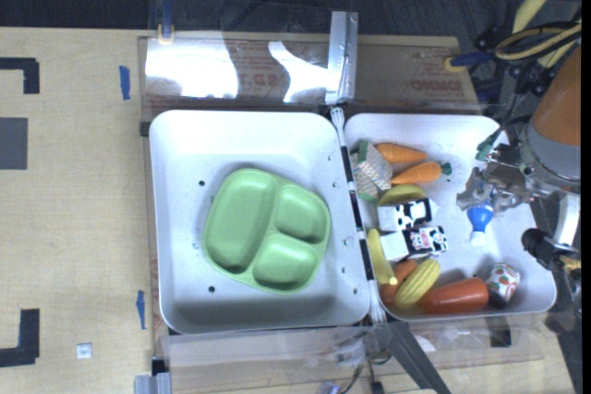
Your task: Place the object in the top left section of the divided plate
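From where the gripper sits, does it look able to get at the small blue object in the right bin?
Probably yes. The gripper hangs just above the blue object, which lies apart from the other toys on the right bin floor, nothing covering it.

The green three-section divided plate [266,229] looks like smooth moulded plastic with a soft, half-matt sheen. It sits in the left shallow white bin [175,152], whose plastic walls look smooth and faintly glossy. In the right shallow white bin [462,129], the two orange carrot toys [406,163] at 11 o'clock look like smooth plastic, and the long red-orange pepper-like toy [452,294] at 6 o'clock shines glossily. The pale wooden bench top [65,198] at 9 o'clock is matt, with visible grain. The clear sheet [240,60] at 12 o'clock glares brightly.
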Controlling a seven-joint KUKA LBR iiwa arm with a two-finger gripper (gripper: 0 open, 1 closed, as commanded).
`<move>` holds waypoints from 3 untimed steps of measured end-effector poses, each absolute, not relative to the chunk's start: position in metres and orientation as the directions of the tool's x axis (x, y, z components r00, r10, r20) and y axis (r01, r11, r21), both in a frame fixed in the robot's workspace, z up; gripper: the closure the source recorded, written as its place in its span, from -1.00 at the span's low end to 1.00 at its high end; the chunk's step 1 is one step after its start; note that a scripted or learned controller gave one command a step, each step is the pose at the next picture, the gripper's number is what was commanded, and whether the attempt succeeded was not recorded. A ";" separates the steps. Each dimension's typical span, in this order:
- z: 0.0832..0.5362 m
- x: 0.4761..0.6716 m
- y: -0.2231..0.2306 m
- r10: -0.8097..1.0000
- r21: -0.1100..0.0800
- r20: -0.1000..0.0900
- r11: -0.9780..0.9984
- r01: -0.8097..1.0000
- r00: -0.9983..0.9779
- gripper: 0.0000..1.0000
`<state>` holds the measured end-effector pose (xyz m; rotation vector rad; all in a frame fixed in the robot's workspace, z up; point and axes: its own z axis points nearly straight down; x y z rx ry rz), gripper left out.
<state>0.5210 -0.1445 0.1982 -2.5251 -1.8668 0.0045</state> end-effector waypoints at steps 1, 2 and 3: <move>0.110 0.589 -0.109 0.937 0.008 0.000 -0.348 0.937 0.348 1.00; 0.103 0.594 -0.097 0.892 0.036 0.008 -0.451 0.892 0.451 1.00; 0.088 0.559 -0.101 0.762 0.003 0.004 -0.647 0.762 0.647 1.00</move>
